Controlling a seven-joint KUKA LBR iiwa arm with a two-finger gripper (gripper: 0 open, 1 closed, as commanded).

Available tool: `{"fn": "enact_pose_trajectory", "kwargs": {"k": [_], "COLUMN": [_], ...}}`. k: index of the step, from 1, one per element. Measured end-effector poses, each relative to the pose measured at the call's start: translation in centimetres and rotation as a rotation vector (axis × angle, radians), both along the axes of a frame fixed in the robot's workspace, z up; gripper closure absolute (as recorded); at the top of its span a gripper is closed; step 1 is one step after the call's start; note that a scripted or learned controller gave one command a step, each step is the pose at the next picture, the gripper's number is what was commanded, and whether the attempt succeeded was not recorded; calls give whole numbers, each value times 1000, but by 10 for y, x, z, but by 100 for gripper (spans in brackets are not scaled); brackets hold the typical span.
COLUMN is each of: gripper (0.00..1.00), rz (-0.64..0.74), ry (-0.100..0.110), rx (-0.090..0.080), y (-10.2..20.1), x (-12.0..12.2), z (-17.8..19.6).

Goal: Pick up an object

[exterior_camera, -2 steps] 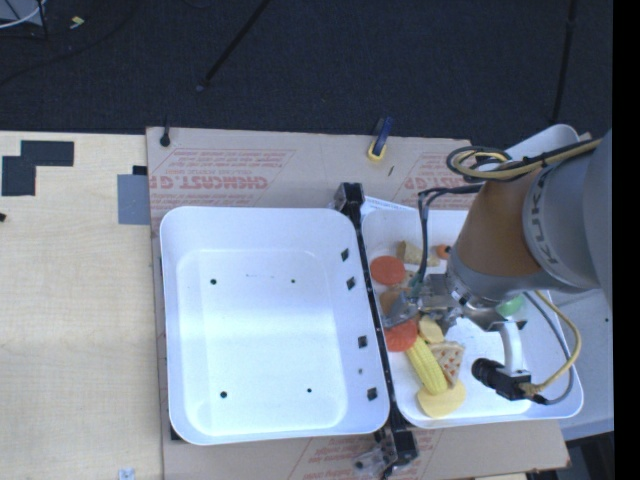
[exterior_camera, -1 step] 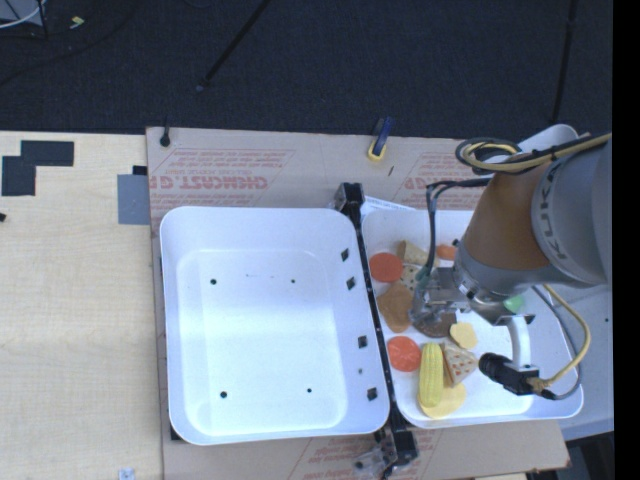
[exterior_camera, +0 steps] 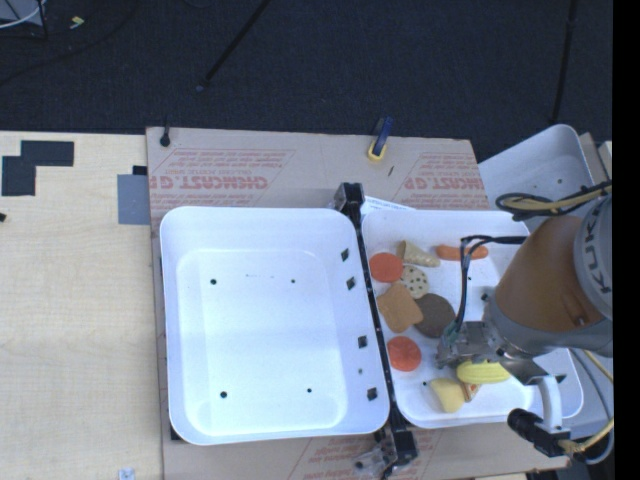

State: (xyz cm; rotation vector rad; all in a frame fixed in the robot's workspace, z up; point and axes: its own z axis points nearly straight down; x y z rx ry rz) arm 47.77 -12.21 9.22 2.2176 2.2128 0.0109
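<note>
Now down low in the right bin [exterior_camera: 420,416], gripper [exterior_camera: 462,348] over the near edge's yellow piece [exterior_camera: 482,372]; grip state impossible to tell. Best centred on that piece, clear of the brown disc [exterior_camera: 436,314] and red disc [exterior_camera: 404,353] beyond.

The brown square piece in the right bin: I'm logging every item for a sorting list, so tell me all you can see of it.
The brown square piece is a flat tan-brown slab with rounded corners, toast-like and probably toy food. It lies flat, turned diamond-wise, on the floor of the right bin, near the wall shared with the left bin. An orange disc sits just above it, a dark brown disc touches or overlaps its right edge, and a red disc lies below.
</note>
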Motion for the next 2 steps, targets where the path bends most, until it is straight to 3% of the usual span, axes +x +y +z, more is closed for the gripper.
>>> {"fn": "enact_pose_trajectory", "kwargs": {"k": [1, 2], "gripper": [100, 0], "rz": [6, 2], "ry": [8, 13], "rx": [1, 2], "y": [17, 16], "x": [83, 80], "z": [-4, -5]}}
